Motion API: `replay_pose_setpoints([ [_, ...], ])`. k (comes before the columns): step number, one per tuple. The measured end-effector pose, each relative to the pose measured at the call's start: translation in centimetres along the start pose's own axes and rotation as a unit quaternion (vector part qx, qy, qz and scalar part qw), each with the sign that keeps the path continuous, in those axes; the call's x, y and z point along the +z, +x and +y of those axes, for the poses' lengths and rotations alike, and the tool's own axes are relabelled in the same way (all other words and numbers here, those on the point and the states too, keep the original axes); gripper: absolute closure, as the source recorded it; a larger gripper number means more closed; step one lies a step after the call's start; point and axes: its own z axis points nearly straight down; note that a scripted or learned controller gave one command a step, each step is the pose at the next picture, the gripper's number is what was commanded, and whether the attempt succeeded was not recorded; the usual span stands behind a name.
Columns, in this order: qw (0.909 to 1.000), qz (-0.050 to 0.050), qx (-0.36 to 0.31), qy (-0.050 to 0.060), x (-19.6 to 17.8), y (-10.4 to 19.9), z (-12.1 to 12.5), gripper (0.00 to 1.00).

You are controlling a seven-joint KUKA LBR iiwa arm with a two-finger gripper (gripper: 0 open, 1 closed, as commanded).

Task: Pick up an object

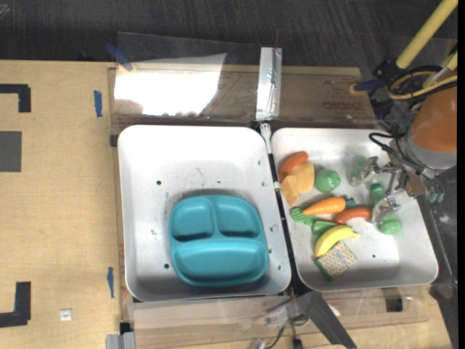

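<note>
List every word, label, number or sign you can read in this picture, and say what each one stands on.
No text here can be read for certain.
Reddish printed lettering on the brown cardboard behind the right bin: too blurred to read.
Small patterned packet below the toy banana: its print is too small to read.
Black angular marks on the cardboard sheet at left: shapes, not letters.

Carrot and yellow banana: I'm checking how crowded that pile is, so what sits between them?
In the camera view, a green toy piece lies between the carrot and the yellow banana, touching both.
</note>
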Motion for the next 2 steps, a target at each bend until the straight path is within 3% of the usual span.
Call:
replay_pose_setpoints([
  [1,0.9986,0.001,-0.053,-0.002,0.0,1.0,0.4,0.00],
  [2,0.9881,0.000,-0.154,-0.003,-0.1,2.7,0.9,0.00],
])
